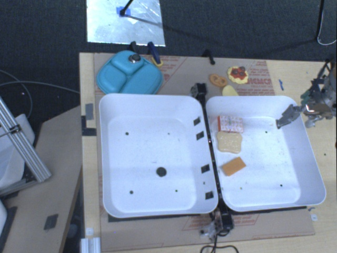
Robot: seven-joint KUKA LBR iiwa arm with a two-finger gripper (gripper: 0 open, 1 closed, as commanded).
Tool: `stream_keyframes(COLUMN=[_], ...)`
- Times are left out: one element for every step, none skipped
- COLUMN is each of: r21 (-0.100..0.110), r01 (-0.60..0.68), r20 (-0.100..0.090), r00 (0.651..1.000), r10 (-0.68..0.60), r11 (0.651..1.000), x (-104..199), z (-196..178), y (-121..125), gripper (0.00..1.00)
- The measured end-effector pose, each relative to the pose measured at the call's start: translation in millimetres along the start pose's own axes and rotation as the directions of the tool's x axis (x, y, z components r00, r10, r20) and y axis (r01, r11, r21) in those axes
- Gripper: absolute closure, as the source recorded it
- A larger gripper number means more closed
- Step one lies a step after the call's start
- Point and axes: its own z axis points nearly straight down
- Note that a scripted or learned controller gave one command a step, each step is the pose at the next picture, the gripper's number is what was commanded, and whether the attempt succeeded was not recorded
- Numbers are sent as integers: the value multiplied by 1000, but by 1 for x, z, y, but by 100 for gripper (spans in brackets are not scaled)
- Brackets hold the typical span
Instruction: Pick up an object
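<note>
In the right bin [295, 162], close to its left wall, lie three things. A small red-and-white patterned box [230, 123] is farthest back, a beige bread-like slice [229, 142] sits just in front of it, and an orange wedge [233, 166] is nearest. A small dark round piece [161, 172] rests in the left bin [131, 141]. My gripper [297, 117] hangs over the right bin's far right rim, well to the right of the three items, with nothing seen in it.
Behind the bins on the bench are a blue lidded tray [129, 74] and three toy food pieces [238, 74]. A silver sheet [125, 13] lies on the dark floor beyond. Black clips [200, 136] line the divider between the bins.
</note>
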Motion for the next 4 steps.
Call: stream_keyframes(r21=[-6,-18,-5,-7], r01=[6,9,-8,4], r20=[0,-2,3,2], r00=[1000,1000,1000,1000], r10=[-6,-9,8,-4], r11=[1000,1000,1000,1000], x=[71,135,52,56], z=[-114,-258,-267,-278], y=[-18,-65,-58,-57], gripper=[0,0,0,100])
